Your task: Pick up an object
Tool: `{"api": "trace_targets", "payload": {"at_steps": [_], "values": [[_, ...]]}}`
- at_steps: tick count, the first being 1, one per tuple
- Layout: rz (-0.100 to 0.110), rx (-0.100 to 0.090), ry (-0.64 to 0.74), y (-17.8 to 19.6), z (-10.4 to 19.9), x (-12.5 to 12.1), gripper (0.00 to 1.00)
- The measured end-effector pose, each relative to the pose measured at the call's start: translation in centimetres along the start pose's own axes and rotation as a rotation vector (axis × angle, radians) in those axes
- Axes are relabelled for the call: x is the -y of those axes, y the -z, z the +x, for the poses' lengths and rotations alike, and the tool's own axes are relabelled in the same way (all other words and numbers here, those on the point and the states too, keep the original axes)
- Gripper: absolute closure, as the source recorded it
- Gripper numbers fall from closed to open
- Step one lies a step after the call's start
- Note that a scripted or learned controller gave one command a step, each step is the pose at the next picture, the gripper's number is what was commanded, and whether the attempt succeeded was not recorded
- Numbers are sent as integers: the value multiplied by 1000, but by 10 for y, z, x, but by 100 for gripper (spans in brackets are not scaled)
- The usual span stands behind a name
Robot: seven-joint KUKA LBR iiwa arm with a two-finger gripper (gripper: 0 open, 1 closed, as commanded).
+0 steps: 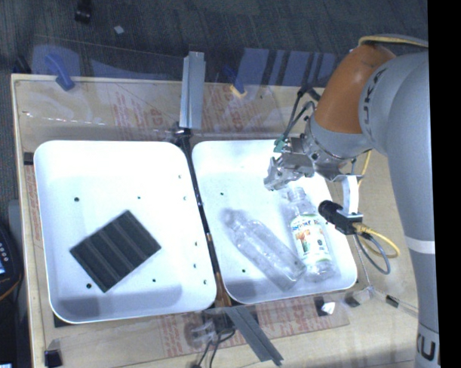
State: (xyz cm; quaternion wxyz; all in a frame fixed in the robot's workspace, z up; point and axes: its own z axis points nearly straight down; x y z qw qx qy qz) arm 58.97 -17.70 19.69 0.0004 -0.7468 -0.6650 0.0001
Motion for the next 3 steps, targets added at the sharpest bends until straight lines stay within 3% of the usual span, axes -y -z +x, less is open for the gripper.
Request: {"api": "trace_targets", "payload": {"at_steps": [1, 2, 3], "values": [[1, 0, 67, -44, 0, -36, 100], [1, 1, 67, -44, 0, -36, 0], [-1, 1, -13, -29, -21, -32, 0]]}}
